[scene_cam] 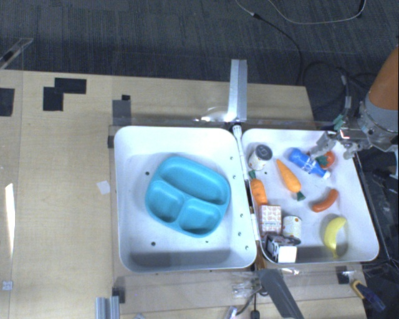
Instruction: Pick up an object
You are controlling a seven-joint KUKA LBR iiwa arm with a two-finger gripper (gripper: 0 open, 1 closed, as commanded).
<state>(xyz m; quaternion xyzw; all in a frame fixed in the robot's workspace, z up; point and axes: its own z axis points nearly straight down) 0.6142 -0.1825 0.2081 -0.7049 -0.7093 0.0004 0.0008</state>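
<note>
Light wooden bench top marked with black patches; dark carpet seen beyond; black cable laid across carpet.

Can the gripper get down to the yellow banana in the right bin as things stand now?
Probably yes. The banana lies apart from its neighbours near the bin's lower right corner, with nothing over it. The gripper hangs at the bin's upper right, above the blue object. The nearby bin wall may crowd one finger.

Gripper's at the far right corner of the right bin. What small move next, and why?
Probably lower the gripper a little onto the blue object. It hovers at that object's right end, beside the bin wall, and nothing shows between the jaws.
</note>
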